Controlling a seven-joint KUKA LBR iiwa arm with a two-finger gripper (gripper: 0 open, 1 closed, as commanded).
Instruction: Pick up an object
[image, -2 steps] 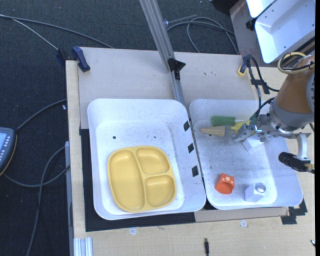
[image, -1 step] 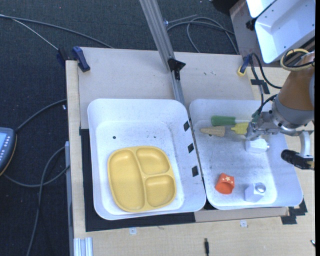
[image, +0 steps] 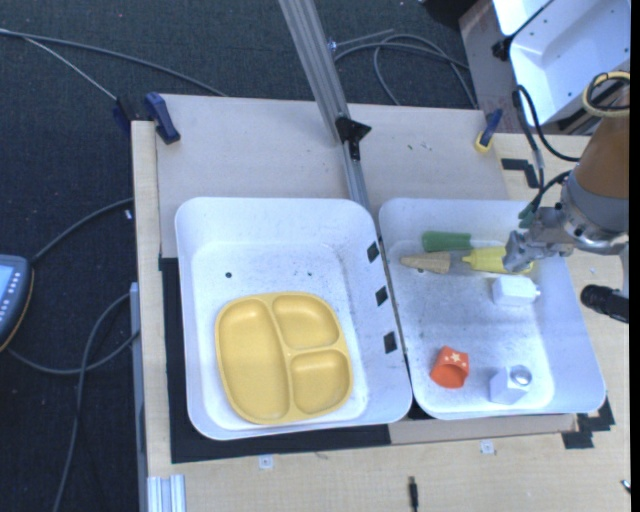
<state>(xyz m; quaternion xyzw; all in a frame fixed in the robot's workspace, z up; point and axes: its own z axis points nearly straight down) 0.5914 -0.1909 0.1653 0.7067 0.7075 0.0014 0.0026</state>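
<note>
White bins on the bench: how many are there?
2. The left bin holds a yellow divided plate. The right bin holds several small objects, with the gripper over its far side.

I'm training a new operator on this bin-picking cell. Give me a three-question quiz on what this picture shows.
1. True or false: the yellow divided tray lies in the right bin.
2. Which item lies nearest the gripper? A) orange cup B) yellow object C) grey block
3. Fill in: the green object lies in the ____ bin.

Key: 1 false, it lies in the left bin; 2 B; 3 right.
</note>
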